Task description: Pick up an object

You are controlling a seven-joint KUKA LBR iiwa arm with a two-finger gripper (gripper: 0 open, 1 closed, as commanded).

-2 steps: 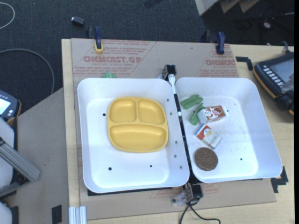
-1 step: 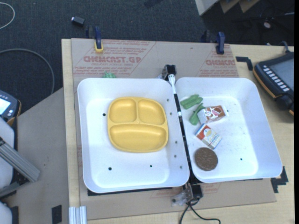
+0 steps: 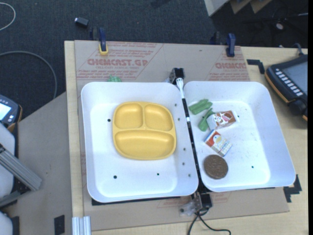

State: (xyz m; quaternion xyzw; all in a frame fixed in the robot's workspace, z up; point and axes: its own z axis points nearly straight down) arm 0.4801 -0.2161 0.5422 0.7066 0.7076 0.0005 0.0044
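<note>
Bench (image 3: 146,58) fills most of the view: a pale board printed with faded red lettering, held at its far edge by two blue-and-yellow clamps (image 3: 102,39), with dark carpet beyond it. Two shallow white bins sit side by side on the board, inner rims touching along a dark seam at the middle. Left bin (image 3: 95,146) holds one thing, a yellow divided plate (image 3: 144,130) with three compartments, two small ones on the far side and one long one on the near side; it lies flat, roughly central, well apart from the bin walls. Right bin (image 3: 264,146) holds the smaller pieces, all gathered toward its left half. A round brown cookie (image 3: 215,166) lies nearest the front rim. Just beyond it sits a small red-and-white carton (image 3: 218,142), tilted, and beyond that a second carton (image 3: 224,119) lying just beside two green pea pods (image 3: 200,106), one of which angles down beside the cartons. Fine dark specks dot the floor of the right bin. A black tablet with an orange edge (image 3: 289,82) rests off the bench's right corner. The arm's pincer cannot be judged for opening or grasp from this view; every loose piece lies on a bin floor.
</note>
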